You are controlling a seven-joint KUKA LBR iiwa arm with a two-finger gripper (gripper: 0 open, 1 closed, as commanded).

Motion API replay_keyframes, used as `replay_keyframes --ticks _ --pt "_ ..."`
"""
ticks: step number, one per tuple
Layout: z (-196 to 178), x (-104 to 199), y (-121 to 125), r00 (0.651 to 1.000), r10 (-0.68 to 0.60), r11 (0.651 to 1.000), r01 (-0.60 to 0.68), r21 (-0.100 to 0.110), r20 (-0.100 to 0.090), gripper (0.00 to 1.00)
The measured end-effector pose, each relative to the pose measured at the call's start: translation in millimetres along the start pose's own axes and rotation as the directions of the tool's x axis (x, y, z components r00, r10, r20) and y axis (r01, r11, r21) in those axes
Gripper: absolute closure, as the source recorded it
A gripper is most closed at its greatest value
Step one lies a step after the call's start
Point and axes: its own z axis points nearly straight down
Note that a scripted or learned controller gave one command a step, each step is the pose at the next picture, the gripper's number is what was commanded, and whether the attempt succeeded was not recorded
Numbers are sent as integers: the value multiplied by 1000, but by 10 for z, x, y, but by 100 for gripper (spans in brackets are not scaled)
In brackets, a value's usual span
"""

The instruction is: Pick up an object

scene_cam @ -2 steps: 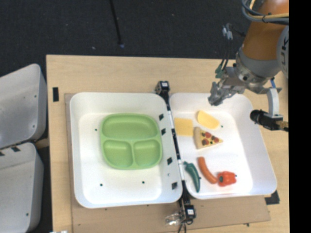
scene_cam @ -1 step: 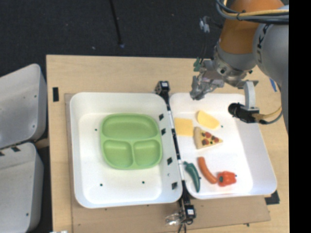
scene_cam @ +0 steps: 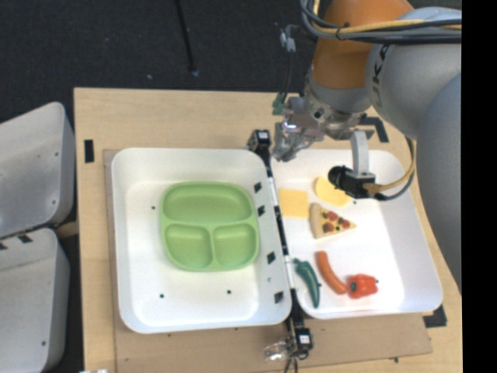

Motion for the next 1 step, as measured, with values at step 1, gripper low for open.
replay_keyframes --ticks 1 --pt "20 590 146 1000 -1 1000 1 -3 -1 100"
